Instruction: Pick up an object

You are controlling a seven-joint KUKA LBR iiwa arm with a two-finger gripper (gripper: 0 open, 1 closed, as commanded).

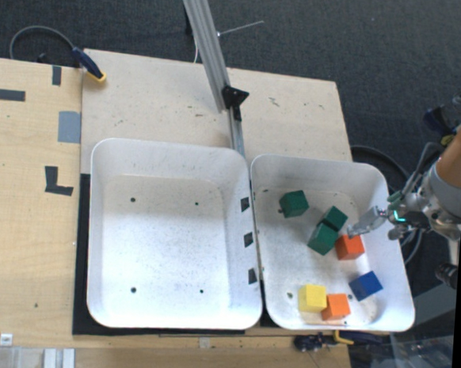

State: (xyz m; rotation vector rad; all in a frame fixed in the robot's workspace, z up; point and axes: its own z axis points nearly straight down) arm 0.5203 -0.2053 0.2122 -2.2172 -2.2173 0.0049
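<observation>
While it hovers: gripper beside orange cube
Pincer state: cannot tell
Tip: centre over cube, descend straight

Grey arm with orange band, seemingly metallic tool.

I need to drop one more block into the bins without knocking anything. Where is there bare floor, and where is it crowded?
The left bin has bare floor wall to wall. In the right bin, bare floor lies along its left wall, below the green cube and left of the yellow cube. The centre and right are crowded with cubes, near the gripper.
</observation>
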